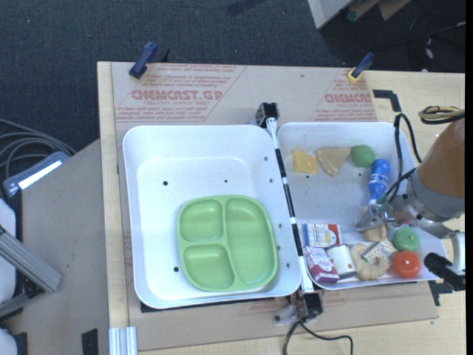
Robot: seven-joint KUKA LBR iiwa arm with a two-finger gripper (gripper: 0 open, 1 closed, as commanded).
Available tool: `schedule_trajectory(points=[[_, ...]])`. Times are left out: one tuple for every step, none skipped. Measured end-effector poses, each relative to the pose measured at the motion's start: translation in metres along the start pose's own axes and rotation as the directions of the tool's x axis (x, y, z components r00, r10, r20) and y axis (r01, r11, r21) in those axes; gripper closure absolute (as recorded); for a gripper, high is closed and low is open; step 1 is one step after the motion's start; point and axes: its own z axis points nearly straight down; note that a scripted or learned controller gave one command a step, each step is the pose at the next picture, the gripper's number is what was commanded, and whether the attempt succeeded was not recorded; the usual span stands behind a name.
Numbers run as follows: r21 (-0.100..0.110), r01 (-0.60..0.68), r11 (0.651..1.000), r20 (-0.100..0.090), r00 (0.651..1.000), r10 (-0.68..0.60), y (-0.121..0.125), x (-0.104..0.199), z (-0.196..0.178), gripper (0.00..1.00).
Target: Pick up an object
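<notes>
Bench point(111, 198): light wood top, with a brown board point(222, 95) printed in red lettering laid flat on it. Two shallow white bins sit side by side on the board. Left bin point(148, 161) is taken as landmark. Right bin point(325, 135) touches its right edge. Blue clamp point(142, 60) grips the board's edge just beyond the left bin's far-left corner. A yellow-and-blue clamp point(361, 66) sits well to the right of that, beyond the right bin.

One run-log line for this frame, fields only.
arm: over right bin | gripper: low among items, by blue bottle | left bin: green tray
</notes>
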Motion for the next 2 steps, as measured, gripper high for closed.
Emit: schedule_trajectory(points=[[0.000,0.003,1.000,-0.001,1.000,-0.003,0.041,0.066,-0.068,1.00],[0.003,0.002,1.000,-0.002,1.000,-0.002,0.011,0.153,-0.108,1.00]])
